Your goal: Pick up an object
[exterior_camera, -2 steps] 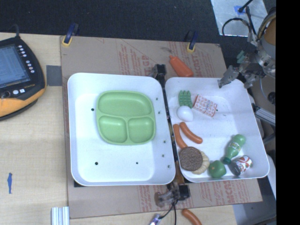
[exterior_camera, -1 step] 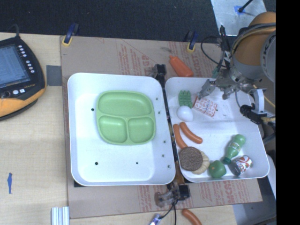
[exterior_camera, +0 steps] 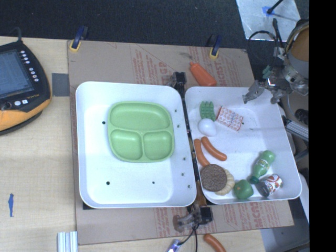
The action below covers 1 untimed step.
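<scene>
My gripper (exterior_camera: 262,95) hangs over the far right corner of the right bin (exterior_camera: 290,156), with its two fingers spread and nothing between them. Below and left of it in that bin lie a red-and-white packet (exterior_camera: 229,118), a white egg (exterior_camera: 207,126) and a green ridged piece (exterior_camera: 207,110). Two sausages (exterior_camera: 213,148) lie near the bin's left wall. Along the front sit a brown cookie (exterior_camera: 214,177), a green ball (exterior_camera: 242,189), a green bottle (exterior_camera: 262,164) and a small can (exterior_camera: 271,184).
The left bin (exterior_camera: 94,156) holds a green divided plate (exterior_camera: 140,130). An orange carrot (exterior_camera: 202,75) lies on the cardboard behind the bins, and another sausage (exterior_camera: 215,242) lies in front. A teach pendant (exterior_camera: 21,85) rests at the far left.
</scene>
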### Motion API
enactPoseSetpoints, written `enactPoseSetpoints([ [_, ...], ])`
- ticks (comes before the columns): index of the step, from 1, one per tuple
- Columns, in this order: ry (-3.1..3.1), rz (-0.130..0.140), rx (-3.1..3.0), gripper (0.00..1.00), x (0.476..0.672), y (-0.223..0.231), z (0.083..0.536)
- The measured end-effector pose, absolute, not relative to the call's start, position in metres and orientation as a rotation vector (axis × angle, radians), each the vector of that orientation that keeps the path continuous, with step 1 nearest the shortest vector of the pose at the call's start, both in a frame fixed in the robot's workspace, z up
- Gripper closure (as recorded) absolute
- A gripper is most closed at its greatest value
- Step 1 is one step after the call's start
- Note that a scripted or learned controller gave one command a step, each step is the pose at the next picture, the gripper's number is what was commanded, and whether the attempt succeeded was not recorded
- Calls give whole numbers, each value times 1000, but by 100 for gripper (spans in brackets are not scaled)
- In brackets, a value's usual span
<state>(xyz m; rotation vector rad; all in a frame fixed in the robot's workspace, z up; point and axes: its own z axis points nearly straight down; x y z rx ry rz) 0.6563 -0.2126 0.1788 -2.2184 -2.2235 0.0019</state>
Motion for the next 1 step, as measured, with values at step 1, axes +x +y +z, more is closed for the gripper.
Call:
enactPoseSetpoints([
  [1,-2225,4,-2212,0,656,-158,174],
])
